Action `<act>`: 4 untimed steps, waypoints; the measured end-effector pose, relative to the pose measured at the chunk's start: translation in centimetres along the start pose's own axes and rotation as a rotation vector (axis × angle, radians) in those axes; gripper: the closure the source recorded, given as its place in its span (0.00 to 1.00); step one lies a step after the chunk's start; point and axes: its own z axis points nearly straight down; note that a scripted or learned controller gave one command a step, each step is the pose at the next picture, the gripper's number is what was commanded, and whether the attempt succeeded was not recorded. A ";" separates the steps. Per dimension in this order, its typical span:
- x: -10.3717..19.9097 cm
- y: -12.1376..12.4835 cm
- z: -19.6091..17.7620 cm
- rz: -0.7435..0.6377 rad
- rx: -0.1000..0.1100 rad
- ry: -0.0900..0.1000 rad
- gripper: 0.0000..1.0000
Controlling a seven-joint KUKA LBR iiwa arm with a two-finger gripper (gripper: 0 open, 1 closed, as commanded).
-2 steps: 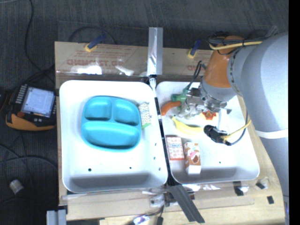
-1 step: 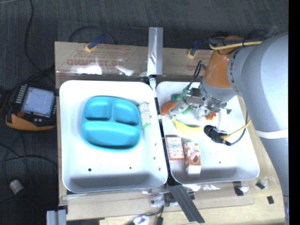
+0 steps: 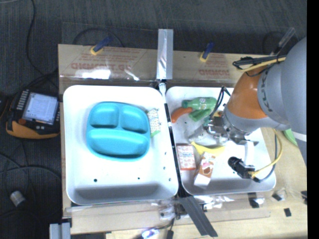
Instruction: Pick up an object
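Two white bins are sitting side by side. Over the right bin (image 3: 266,183), the gripper (image 3: 215,129) is hanging just above a yellow banana (image 3: 208,146) (probably touching it); whether it is spread or pinching, I cannot tell. A blue divided tray (image 3: 118,130) is lying in the left bin (image 3: 75,183).

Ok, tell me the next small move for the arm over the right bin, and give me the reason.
Probably a short, straight descent. The gripper hangs low in the right bin, right over the yellow banana-shaped item, with the green bottle just behind. Its wrist hides the fingers, so whether anything is caught cannot be told; lowering onto the yellow piece looks like the safest bet.
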 end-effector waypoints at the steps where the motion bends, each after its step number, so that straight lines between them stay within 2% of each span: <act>1: 1.2 -5.1 -0.1 -0.148 -0.008 -0.004 0.00; 2: 1.3 -5.2 -0.8 -0.148 -0.001 0.001 1.00; 3: -2.3 -7.0 -0.6 0.001 0.019 0.003 1.00; 4: 5.0 -6.1 -11.4 0.098 0.018 -0.003 1.00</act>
